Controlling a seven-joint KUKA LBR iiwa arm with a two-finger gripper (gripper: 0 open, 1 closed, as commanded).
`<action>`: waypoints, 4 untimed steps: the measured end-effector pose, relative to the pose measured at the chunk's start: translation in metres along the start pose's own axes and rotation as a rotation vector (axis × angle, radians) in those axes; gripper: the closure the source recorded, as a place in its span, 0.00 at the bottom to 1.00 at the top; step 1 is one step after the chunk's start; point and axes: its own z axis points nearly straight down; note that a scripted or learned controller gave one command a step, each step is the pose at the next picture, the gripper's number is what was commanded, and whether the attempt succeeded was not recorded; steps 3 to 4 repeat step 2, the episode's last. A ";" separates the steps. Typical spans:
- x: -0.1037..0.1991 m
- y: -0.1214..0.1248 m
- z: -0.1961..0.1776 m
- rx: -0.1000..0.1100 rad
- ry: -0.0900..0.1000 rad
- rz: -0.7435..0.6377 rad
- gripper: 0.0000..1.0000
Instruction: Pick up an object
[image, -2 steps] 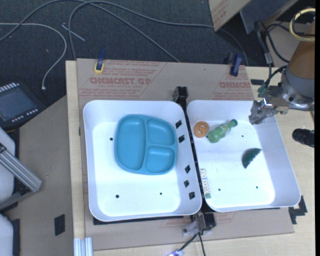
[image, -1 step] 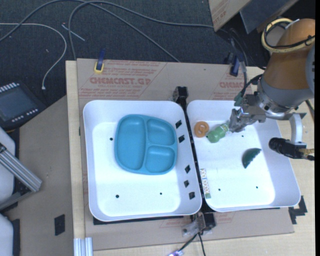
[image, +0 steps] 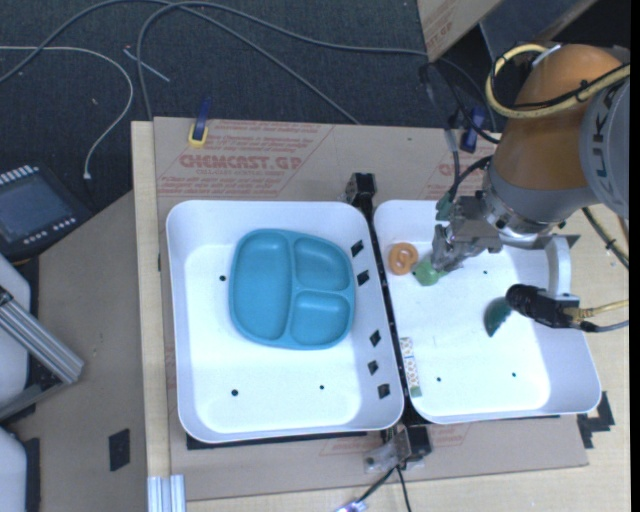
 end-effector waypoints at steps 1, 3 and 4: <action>0.060 -0.020 0.010 0.002 0.000 -0.001 1.00; 0.105 -0.028 0.010 0.001 0.000 -0.001 1.00; 0.105 -0.028 0.010 0.001 0.000 -0.001 1.00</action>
